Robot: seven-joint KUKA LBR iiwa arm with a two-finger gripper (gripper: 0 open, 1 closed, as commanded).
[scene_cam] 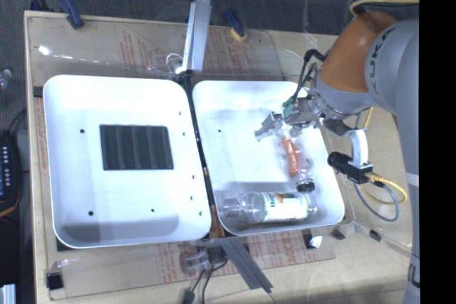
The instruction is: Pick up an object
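Observation:
My gripper (279, 127) hangs over the upper middle of the right bin (228, 153), its two grey fingers spread apart with nothing between them. Just below the fingertips lies a small clear bottle with an orange filling (292, 156), its dark cap pointing toward the bin's near side. A larger clear plastic bottle with a white and green label (267, 206) lies on its side along the bin's near wall. The orange-banded wrist (353, 57) reaches in from the right.
The left bin (71, 181) holds a dark ribbed rectangular pad (135, 147). A metal bar (197, 32) stands at the far end of the divide between the bins. Cables (377, 189) and a black fitting hang beside the right bin's right wall.

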